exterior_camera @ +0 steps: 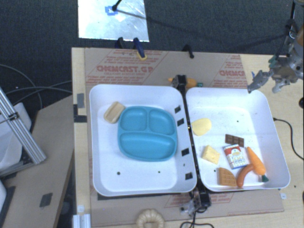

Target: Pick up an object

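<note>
The arm reaches in at the upper right, and its end effector (266, 80) hangs above the far right corner of the right bin (266, 109), over the rim rather than over the food; its two fingers stand spread apart with nothing between them; one fingertip (251, 85) points down and left toward the bin's far edge.

The right bin holds the pickable things, all lying well apart from the end effector, toward the near half; a pale yellow chip (201, 126) lies near the divider; a cheese wedge (211, 154) sits nearer the camera from it; a waffle (227, 177) lies near the front rim; a chocolate bar (234, 139) lies just beyond a small red and white carton (234, 156); a sausage (242, 174) curves along the front right, touching or just beside a carrot (256, 163), whose green end points to the front rim.

The left bin (102, 175) holds a blue plate (146, 133) with three compartments, lying flat in the middle; a tan bread piece (114, 112) rests against the plate's far left edge.

Both bins sit side by side on a cardboard sheet (128, 66) spread over the worktop (52, 127); a braided ring (151, 218) lies at the front edge, outside the bins; a shiny panel (113, 13) lies on the dark floor beyond.
</note>
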Robot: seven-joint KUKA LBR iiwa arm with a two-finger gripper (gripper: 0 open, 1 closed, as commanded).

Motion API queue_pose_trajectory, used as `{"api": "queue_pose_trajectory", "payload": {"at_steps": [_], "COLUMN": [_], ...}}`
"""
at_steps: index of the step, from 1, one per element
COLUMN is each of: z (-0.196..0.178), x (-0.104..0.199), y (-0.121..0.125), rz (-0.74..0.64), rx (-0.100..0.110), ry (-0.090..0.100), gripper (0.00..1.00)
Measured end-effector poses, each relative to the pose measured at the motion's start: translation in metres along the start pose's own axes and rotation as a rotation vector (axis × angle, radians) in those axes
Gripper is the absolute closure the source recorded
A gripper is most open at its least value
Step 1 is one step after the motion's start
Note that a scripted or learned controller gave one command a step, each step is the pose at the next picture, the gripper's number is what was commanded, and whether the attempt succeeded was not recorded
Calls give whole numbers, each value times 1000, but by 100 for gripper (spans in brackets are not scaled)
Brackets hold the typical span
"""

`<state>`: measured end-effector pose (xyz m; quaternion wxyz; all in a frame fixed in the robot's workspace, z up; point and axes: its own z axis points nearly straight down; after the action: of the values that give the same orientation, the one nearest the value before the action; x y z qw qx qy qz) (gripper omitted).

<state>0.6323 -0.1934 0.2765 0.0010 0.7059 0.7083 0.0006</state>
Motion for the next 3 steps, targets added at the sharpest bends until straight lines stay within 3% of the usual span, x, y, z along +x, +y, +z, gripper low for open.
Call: {"api": "queue_pose_trajectory", "payload": {"at_steps": [2, 3], "z": [84, 137], "x": [-7, 3], "y": [6, 6], "rz": [2, -1], "rx": [1, 2], "ry": [-1, 0], "gripper": [0, 0]}}
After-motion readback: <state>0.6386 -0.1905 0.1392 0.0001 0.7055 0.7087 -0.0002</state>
